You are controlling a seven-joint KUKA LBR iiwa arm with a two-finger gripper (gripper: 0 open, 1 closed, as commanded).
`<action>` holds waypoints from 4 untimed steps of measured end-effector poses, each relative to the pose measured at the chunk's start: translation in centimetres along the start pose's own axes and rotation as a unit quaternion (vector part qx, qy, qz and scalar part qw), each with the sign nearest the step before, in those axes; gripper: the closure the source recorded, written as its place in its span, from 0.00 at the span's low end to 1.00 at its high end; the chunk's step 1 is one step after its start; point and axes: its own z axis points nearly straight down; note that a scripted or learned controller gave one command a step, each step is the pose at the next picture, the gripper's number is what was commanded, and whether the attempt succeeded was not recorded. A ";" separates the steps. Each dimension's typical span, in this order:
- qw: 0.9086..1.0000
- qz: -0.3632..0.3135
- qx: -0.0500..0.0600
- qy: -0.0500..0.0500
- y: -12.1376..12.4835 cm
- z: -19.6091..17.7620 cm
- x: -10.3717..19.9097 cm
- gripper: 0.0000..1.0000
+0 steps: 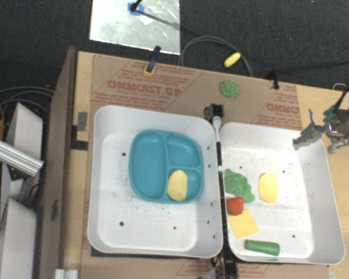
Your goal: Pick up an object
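Bins sit side by side on the cardboard-covered surface (168, 85) in the camera view, both shallow and white. Inside the left bin (105, 222) lies a blue divided plate (153, 164), and a yellow lemon-like object (177, 185) rests in the plate's lower right compartment.

Over in the right bin (317, 202), five small things lie in a loose cluster toward its left half. A green leafy piece (239, 184) lies near the divider, with a second yellow rounded object (268, 187) just beside it on the right. A small red piece (234, 204) touches the lower edge of the leafy one, and a flat yellow-orange slice (243, 224) lies just below the red piece. A green oblong object (262, 246) lies near the bin's front wall, apart from the slice.

The gripper (316, 134) hangs above the upper right corner of the right bin, well apart from every item in it. Its fingers are spread apart and nothing sits between them.

On the bare cardboard behind the bins rests a small green round object (230, 89).
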 end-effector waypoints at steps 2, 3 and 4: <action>1.000 0.001 0.006 0.001 -0.4 21.2 -3.2 0.00; 1.000 0.000 0.009 0.003 -6.7 20.7 -2.8 0.00; 1.000 -0.006 0.003 0.002 -0.1 15.8 3.3 0.00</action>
